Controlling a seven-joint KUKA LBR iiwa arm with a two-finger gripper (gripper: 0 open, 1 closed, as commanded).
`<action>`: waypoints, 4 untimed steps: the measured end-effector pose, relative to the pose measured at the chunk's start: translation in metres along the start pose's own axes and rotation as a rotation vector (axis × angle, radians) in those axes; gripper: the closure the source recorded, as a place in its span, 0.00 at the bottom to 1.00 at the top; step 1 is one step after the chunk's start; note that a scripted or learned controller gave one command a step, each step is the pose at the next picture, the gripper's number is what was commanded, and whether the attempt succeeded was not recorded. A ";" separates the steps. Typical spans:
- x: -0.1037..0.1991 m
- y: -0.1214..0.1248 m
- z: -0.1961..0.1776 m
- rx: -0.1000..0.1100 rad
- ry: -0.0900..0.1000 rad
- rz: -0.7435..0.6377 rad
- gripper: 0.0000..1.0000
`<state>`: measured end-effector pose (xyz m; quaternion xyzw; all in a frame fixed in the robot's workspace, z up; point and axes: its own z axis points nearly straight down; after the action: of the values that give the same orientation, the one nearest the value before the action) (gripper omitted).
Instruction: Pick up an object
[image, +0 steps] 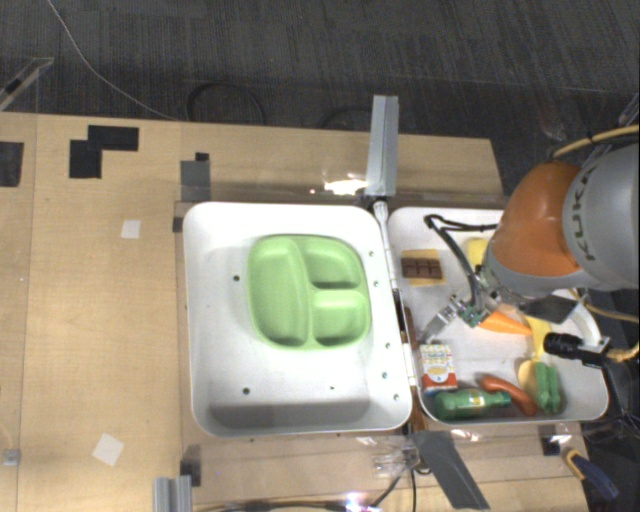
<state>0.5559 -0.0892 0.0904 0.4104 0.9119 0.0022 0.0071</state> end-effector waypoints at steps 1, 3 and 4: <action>-0.002 -0.024 0.000 -0.003 -0.002 0.021 0.00; -0.048 -0.046 0.001 0.003 0.001 0.109 0.00; 0.005 -0.080 -0.001 -0.003 -0.006 0.255 0.00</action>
<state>0.4926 -0.1382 0.0908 0.5229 0.8523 0.0030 0.0100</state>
